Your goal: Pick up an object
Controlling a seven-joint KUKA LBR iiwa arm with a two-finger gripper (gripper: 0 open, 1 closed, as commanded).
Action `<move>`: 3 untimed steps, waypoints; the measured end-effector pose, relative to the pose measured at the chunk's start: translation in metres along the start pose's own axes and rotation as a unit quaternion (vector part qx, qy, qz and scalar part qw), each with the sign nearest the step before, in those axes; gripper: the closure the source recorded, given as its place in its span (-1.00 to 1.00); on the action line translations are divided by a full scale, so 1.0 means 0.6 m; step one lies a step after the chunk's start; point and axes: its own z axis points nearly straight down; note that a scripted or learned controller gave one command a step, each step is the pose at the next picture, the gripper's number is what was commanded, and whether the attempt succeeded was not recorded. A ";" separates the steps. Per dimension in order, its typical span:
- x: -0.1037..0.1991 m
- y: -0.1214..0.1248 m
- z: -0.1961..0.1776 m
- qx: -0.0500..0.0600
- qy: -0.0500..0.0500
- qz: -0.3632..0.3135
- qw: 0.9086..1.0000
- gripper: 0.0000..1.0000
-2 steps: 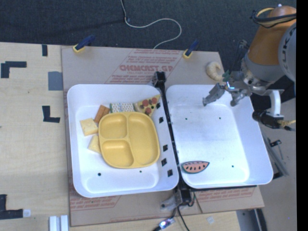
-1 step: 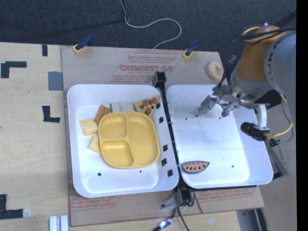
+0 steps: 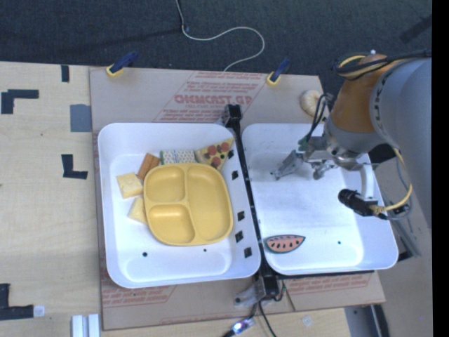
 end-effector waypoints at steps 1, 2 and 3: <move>0.003 0.000 0.049 -0.001 0.000 0.000 1.000 -1.00; 0.003 0.001 0.029 -0.002 -0.001 0.000 1.000 1.00; -0.004 -0.004 -0.073 -0.003 0.000 0.001 1.000 1.00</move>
